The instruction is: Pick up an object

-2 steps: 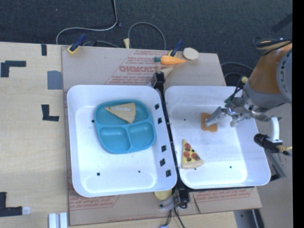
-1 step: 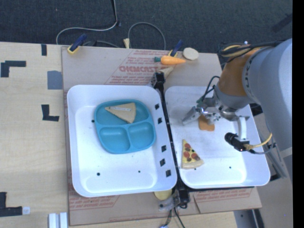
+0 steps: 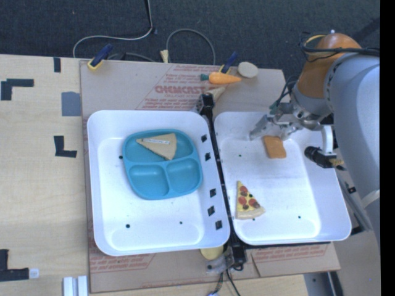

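Gripper (image 3: 276,128) is seen just above the orange block (image 3: 274,147) in the right bin (image 3: 321,221); its state cannot be told, and nothing is lifted yet.

Bench (image 3: 37,184): pale wood surface with black tape marks toward its left edge. A cardboard sheet (image 3: 179,88) lies across the middle. On it, two white bins side by side: left bin (image 3: 108,227), right bin (image 3: 321,224). Near the far edge: orange carrot-like toy (image 3: 223,78), a beige rounded piece (image 3: 247,69), possibly a mushroom toy, and a yellow-and-blue clamp (image 3: 99,58).
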You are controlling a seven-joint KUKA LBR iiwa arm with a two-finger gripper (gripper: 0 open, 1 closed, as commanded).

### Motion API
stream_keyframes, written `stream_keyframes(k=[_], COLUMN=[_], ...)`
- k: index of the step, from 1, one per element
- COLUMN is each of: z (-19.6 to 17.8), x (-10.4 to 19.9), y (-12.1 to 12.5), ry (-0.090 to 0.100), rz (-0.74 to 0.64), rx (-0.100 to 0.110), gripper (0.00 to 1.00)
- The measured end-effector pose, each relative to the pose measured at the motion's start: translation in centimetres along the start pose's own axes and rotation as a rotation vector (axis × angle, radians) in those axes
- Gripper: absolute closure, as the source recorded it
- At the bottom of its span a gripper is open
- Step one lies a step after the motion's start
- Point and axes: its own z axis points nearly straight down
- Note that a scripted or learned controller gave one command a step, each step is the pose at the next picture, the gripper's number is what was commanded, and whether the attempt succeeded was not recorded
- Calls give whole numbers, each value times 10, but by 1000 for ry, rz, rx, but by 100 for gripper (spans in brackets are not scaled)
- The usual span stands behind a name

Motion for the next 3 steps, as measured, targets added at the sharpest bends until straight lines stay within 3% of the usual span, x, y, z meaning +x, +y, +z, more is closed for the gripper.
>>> stream_keyframes(k=[1, 2, 3], z=[-1, -8, -8], x=[40, 39, 39], y=[-23, -24, -24], ry=[-3, -3, -3], rz=[-1, 0, 0], rx=[-2, 3, 4], gripper=[0, 100, 0])
